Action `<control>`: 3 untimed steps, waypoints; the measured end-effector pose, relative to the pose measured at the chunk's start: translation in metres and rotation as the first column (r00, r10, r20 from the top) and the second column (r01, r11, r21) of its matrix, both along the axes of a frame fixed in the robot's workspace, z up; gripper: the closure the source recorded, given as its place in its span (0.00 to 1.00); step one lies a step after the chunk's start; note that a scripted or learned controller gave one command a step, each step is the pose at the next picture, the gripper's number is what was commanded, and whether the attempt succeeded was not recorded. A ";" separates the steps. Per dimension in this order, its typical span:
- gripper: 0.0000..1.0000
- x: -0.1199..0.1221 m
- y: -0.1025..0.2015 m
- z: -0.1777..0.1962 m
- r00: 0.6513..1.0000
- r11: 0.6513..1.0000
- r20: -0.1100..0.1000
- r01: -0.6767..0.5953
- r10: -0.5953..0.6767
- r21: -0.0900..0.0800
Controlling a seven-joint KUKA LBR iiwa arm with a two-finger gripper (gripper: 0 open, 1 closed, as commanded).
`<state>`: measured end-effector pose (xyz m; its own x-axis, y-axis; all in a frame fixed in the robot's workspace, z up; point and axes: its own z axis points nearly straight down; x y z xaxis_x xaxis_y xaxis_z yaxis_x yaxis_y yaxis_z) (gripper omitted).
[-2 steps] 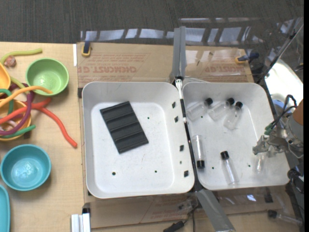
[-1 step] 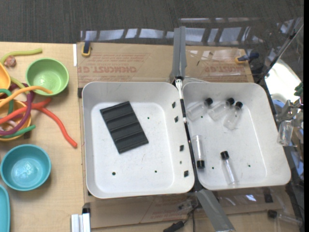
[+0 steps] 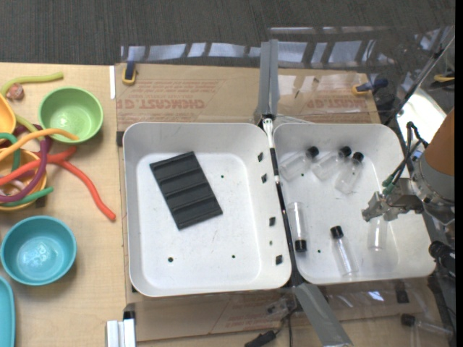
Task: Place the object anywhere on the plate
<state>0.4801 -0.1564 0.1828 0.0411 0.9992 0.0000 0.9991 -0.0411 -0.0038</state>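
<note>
A black ribbed plate [image 3: 186,190] lies flat and at a slant in the left bin [image 3: 145,266]. Several clear vials with black caps are scattered in the right bin [image 3: 394,270]: one [image 3: 296,226] along its left wall, one [image 3: 342,253] near the front, and a few [image 3: 349,178] toward the back. My gripper [image 3: 381,210] hangs low over the right side of the right bin. Directly below it is another clear vial [image 3: 377,236], standing or hanging nearly upright. Whether the gripper has hold of this vial is unclear.
On the wooden table to the left are a green bowl [image 3: 70,114], a teal bowl [image 3: 37,250] and coloured rubbery strips [image 3: 87,186]. Cardboard [image 3: 188,92] lies behind the bins. A metal divider [image 3: 269,85] runs between them.
</note>
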 end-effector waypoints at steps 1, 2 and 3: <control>1.00 -0.001 -0.052 -0.008 1.000 1.000 0.001 0.017 -0.017 -0.001; 1.00 -0.003 -0.062 -0.015 0.997 0.997 0.001 0.078 -0.078 0.000; 1.00 -0.003 -0.062 -0.048 0.999 0.999 0.000 -0.032 0.032 0.001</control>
<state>0.4768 -0.2184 0.1352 0.0089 1.0000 0.0010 1.0000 -0.0089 -0.0038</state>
